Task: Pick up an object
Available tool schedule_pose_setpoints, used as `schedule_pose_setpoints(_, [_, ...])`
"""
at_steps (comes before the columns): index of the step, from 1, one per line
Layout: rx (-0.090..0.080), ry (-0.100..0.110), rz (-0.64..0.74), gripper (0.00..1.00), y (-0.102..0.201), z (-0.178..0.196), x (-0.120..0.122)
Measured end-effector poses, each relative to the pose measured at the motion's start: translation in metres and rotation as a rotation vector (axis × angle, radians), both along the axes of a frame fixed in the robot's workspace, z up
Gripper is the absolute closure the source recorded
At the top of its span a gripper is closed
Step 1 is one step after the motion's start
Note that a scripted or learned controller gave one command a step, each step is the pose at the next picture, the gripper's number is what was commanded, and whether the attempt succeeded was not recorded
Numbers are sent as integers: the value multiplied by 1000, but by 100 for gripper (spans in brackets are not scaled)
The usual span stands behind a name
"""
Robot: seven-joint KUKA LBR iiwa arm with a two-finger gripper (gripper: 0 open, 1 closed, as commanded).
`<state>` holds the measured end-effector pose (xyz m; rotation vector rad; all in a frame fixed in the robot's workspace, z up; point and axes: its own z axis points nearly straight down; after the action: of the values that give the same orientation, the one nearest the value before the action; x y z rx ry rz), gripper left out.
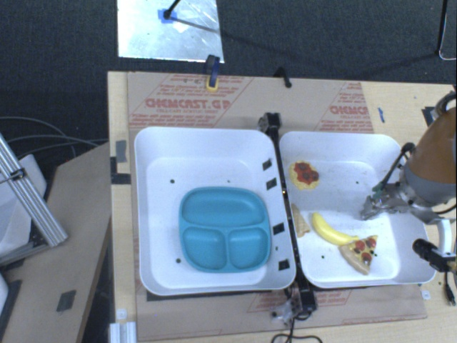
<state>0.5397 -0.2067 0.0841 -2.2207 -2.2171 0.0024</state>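
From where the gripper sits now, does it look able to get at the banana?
Probably yes: the gripper is over the right bin, just right of the banana, with bare bin floor between them.

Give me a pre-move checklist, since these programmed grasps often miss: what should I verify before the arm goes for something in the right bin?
1. Targets present in the right bin: banana, pizza slice, round red-topped piece, pale piece by the divider. Ok.
2. Pincer over the right bin: ok.
3. Pincer carrying anything: cannot tell.
4. Pincer lined up over a target: not ok; it sits right of the banana, above bare bin floor.
5. Banana free of neighbours: not ok; its right end lies very close to the pizza slice.
6. Blue tray out of the way in the left bin: ok.
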Motion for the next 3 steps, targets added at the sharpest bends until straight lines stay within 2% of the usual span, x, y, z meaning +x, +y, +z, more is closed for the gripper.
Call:
schedule_pose_setpoints(1, [-4, -11, 8, 100, 1, 1, 62])
schedule_pose_setpoints(2, [1, 3, -1, 100, 7, 0, -34])
schedule_pose_setpoints(3, [-3, -10, 9, 100, 28, 1, 26])
